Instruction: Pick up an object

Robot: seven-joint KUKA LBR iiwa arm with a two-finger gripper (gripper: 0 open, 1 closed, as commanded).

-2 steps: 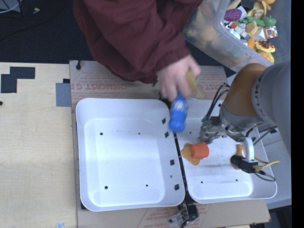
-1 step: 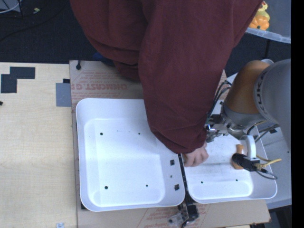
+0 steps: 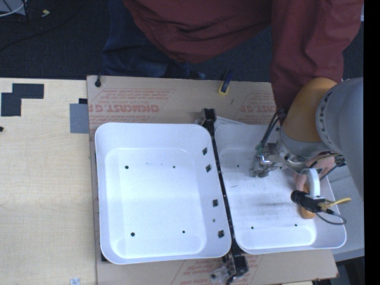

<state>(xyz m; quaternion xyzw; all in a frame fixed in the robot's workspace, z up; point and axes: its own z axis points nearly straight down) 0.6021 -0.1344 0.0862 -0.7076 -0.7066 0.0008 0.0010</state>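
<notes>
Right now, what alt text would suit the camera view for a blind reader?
A grey robot arm reaches in from the right, its gripper low over the right bin. The left bin sits beside it, and a person in red stands behind.

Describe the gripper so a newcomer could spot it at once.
Find the right-hand shallow white plastic bin. Over its far half, just below-left of the grey arm's orange band, hangs the small silvery metal gripper; it alone glints against the white floor.
</notes>
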